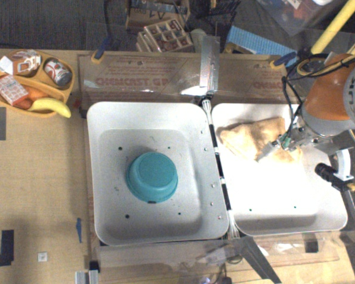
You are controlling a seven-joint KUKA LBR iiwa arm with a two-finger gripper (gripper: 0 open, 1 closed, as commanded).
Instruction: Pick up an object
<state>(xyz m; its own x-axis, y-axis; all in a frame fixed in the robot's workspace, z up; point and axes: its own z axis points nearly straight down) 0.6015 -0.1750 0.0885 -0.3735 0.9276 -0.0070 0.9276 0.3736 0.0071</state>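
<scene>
A teal bowl [152,177] lies upside down in the middle of the left bin [106,123]. A crumpled tan cloth [248,134] rests at the back of the right bin [284,200]. My gripper [271,149] hangs low over the cloth's near right edge, touching or almost touching it. The grey arm with its orange band [328,93] reaches in from the right above it. The gripper covers part of the cloth's right end.
A yellow tray [6,102] with a banana [52,106] and small packets sits on the bench at the far left. A metal strip [208,70] stands behind the gap between the bins. Cables [293,93] hang by the arm.
</scene>
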